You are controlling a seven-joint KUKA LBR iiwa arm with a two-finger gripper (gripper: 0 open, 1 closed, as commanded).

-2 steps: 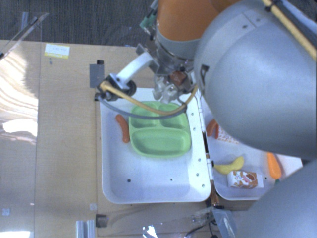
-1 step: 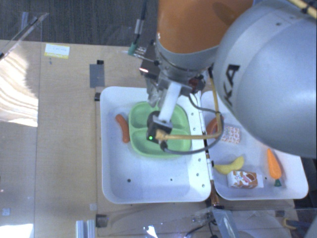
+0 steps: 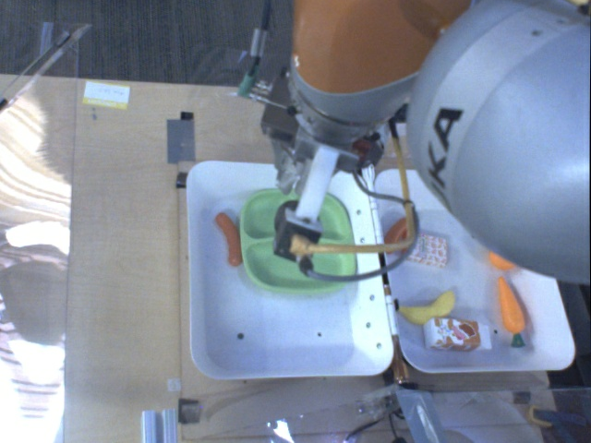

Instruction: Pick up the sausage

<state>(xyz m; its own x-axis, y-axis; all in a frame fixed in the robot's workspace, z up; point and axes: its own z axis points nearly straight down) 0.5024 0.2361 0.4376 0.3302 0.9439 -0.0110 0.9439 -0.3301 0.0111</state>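
The sausage lies on the floor of the left bin, just beside the green plate, down and to the camera-left of the tool and apart from it. The pick is not yet made. I cannot tell whether the tool is released or clenched. The arm reaches in from the right, with its wrist pointing down over the plate's far edge.

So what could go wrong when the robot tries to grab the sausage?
The sausage lies right beside the left rim of the green divided plate, so a grab might hit or lift the plate instead. The arm hangs over the plate, not the sausage, so going straight down would likely miss.
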